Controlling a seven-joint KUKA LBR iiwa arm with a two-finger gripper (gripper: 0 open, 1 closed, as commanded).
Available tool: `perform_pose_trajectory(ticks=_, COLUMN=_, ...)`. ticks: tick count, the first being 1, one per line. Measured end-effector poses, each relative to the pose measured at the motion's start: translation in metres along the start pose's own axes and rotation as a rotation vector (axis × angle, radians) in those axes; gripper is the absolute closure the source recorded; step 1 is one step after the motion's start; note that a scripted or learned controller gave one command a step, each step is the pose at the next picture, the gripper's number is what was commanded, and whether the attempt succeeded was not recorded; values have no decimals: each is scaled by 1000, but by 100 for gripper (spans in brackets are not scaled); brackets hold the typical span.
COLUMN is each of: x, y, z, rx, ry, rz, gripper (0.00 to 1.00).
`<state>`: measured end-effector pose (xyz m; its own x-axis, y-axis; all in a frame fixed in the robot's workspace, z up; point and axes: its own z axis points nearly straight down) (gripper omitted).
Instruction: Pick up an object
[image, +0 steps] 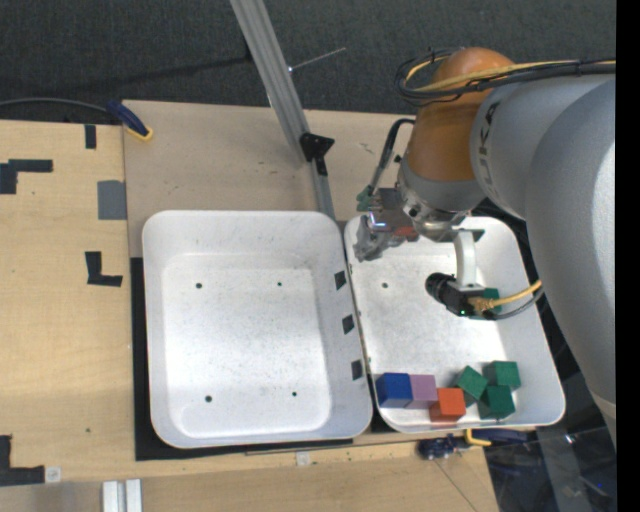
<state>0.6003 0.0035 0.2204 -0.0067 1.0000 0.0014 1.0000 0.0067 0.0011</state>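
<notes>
Camera view: tan bench (60, 330), two white bins (170, 250).

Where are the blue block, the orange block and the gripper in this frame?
blue block (395, 388): camera view, on its top face.
orange block (450, 402): camera view, on its top face.
gripper (373, 243): camera view, at its tip, over the right bin's upper left corner.

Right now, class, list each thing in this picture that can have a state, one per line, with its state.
Left white plastic bin: holds no blocks.
Right white plastic bin: holds blocks along its near edge.
Blue cube: resting in bin, untouched.
Orange cube: resting, untouched.
End effector: above the right bin's far corner, away from the blocks.
</notes>
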Motion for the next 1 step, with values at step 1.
perform_pose_trajectory(ticks=1, x=55, y=28, z=-9, rx=0, ry=1, rz=-1, gripper=100)
